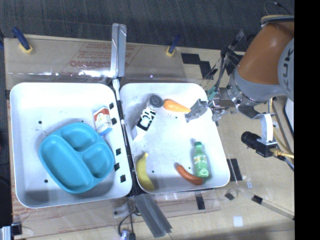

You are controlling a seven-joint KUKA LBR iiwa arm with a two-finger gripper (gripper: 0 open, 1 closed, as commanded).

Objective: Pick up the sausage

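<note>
Two bins sit side by side, and the sausage (189, 174) you want lies in the right bin (165, 184), near its front edge, slanting from upper left to lower right. The green bottle (200, 160) lies just beside it, touching or nearly touching the sausage's right end, so that end is the crowded one. Your gripper (195, 111) hangs over the back right part of the same bin, close to the carrot (176, 105), with nothing between its fingers; from this slant you cannot tell whether they stand apart or together. Bring it forward over the sausage and aim for the left half, away from the bottle, where there is bare floor on both sides. Turn the wrist so the fingers straddle the sausage across its width rather than along its length. The banana (143, 173) sits well to the left by the divider and should not interfere. Descend straight, since a rounded sausage probably rolls if nudged from one side.
</note>
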